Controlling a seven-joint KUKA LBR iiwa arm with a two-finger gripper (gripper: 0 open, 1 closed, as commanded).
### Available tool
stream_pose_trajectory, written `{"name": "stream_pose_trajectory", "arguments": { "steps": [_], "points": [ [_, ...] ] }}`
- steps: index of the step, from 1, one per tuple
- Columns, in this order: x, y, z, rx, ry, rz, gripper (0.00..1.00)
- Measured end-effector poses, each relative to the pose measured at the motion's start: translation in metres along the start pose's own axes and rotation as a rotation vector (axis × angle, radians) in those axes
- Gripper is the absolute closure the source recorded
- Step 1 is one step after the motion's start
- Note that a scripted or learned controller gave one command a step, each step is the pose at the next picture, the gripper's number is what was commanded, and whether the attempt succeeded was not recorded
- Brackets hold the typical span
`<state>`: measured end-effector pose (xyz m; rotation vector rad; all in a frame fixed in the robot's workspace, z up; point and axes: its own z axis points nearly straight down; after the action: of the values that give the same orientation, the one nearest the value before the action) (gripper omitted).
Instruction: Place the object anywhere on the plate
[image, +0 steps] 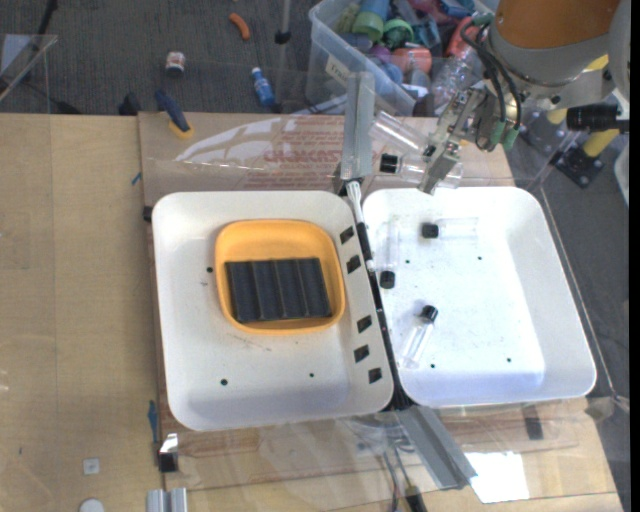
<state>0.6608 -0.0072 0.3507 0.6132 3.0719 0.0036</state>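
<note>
An orange plate (232, 240) sits in the left white bin (185, 380), and a dark grey ribbed block (278, 290) lies flat on it. The right white bin (520, 340) holds three clear tubes with black caps: one (430, 231) near the back, one (386, 279) by the divider, and one (427, 314) near the middle. My gripper (438, 170) hangs over the back edge of the right bin, above these tubes. A further clear, black-capped tube (389, 162) shows just left of the gripper, behind the bin. Whether anything is held is unclear.
A row of black clips (362, 322) runs along the divider between the bins. A clear tub of coloured items (400, 45) stands behind the bins. Small tools lie on the floor beyond the bench at the back left.
</note>
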Motion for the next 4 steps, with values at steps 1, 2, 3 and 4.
{"name": "stream_pose_trajectory", "arguments": {
  "steps": [1,2,3,4],
  "points": [
    [-0.007,-0.018,-0.023,-0.001,-0.002,-0.329,1.0],
    [-0.01,-0.014,0.013,0.0,0.004,-0.393,1.0],
    [-0.025,-0.043,0.0,-0.001,-0.003,-0.607,1.0],
    [-0.035,-0.065,-0.004,-0.001,-0.003,-0.902,1.0]
  ]
}}
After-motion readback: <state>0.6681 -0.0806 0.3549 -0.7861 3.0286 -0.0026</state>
